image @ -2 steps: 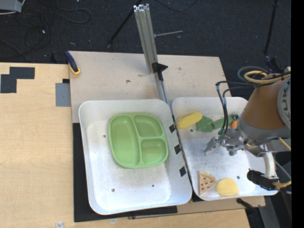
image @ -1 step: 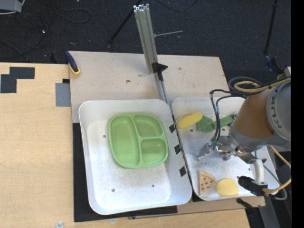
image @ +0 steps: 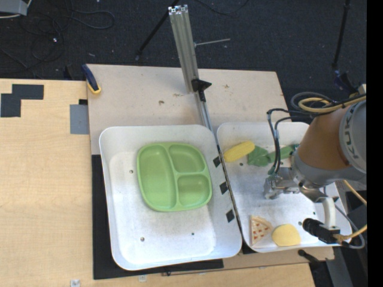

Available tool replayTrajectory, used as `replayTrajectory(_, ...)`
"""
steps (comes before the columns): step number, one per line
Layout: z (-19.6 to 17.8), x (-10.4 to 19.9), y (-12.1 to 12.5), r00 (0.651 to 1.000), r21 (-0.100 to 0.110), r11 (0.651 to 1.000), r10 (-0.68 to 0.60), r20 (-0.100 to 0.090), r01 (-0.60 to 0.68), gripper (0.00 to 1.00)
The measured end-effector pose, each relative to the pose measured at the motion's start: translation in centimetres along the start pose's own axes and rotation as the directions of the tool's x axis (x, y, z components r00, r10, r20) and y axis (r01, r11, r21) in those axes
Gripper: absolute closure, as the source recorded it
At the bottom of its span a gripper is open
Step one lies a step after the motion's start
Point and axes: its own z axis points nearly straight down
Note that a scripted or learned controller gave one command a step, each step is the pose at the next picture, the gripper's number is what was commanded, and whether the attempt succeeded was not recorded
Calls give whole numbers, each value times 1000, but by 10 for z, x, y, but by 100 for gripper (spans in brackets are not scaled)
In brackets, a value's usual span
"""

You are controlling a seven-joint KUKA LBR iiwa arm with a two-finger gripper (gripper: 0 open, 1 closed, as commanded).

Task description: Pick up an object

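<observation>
A pale bench (image: 239, 85) stands over dark floor strewn with cables. The left bin (image: 119, 220) holds a green divided plate (image: 175, 176). The right bin (image: 254, 202) holds a yellow banana-like piece (image: 239, 151), a green item (image: 260, 156), a pizza slice (image: 259, 229) and a yellow lump (image: 286, 235). The gripper (image: 276, 188) hangs mid-bin; its grip cannot be told.
</observation>
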Motion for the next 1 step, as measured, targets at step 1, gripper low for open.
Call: replayTrajectory(1, -63, 1, 0, 1000, 3, 1000, -6, 3, 6, 100)
